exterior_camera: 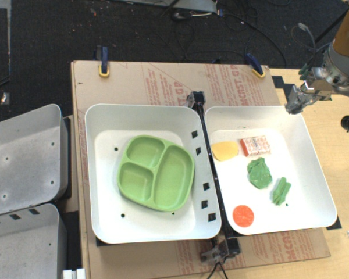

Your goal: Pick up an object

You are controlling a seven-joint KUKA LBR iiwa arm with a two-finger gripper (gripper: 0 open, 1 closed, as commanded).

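Hanging at the upper right of the frame, the pincer [295,104] is sitting just above the far right corner of the right bin [314,156], over its rim; whether it is released or clenched I cannot tell, and nothing is showing in its grip. Open white floor is lying below it, along the bin's right wall and near edge. Five small things are resting in that bin: a yellow piece [225,150] and a red-and-white box [255,146] side by side near the far left, a green leafy lump [259,173] at centre, a green pod [281,190] just right of it, and an orange disc [243,215] near the front rim. The left bin [104,214] is holding a green tray [156,172] with three compartments, tilted across its middle. Both bins are sitting touching on the desk [163,80].
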